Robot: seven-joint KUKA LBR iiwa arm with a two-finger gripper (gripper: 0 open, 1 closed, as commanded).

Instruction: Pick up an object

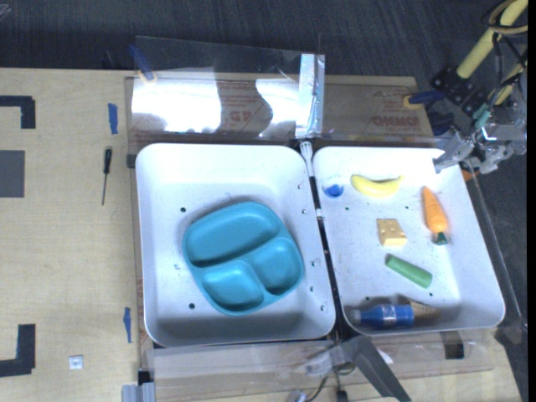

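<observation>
**Camera view: two white bins on a desk, gripper at the far right rim**

Camera view looks down at a slant on a pale wooden desk (59, 249) carrying two shallow white bins side by side.

Left bin (159, 174) holds one blue divided tray (243, 255) with three compartments, lying near the bin's middle and turned at an angle.

Right bin (477, 275) holds several small things, all apart from each other. A yellow banana (376, 184) lies near the far edge, with a small blue piece (333, 190) just beside it toward the divider between the bins. An orange carrot (434, 213) with a green tip lies along the right side. A tan block (390, 233) sits near the middle. A green cylinder (409, 270) lies below it, tilted. A blue bottle-like object (387, 314) rests against the near wall, lying on its side.

At the upper right, the gripper (456, 155) sits over the far right corner of the right bin, above the rim and well apart from the carrot, the closest item. It is small and partly blurred against cables, so whether it is spread or pressed together cannot be told. Nothing is seen between its tips.

A clear plastic panel (226, 90) stands behind the left bin, catching bright glare. A thin dark tool (106, 170) lies on the desk left of the bins.
</observation>
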